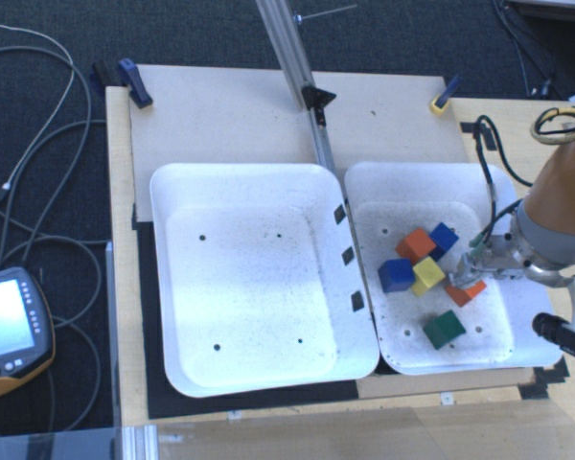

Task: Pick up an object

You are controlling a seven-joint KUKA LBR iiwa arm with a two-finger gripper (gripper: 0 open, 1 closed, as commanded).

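Note:
Several small blocks lie in the right bin (pixel 393 348): an orange block (pixel 416 244), a blue block (pixel 444 237) behind it, a larger blue block (pixel 396 275), a yellow block (pixel 428 274), a green block (pixel 444 329) and an orange-red block (pixel 466 291). My gripper (pixel 465 274) reaches in from the right and is low over the orange-red block, right beside the yellow one. Nothing is visibly lifted between its fingers.
The left bin (pixel 172 209) stands beside the right one, with black clips on the shared wall. A slanted metal pole (pixel 287 46) rises behind the bins. Cables run along the arm at the right, and a teach pendant (pixel 10 329) lies at the far left.

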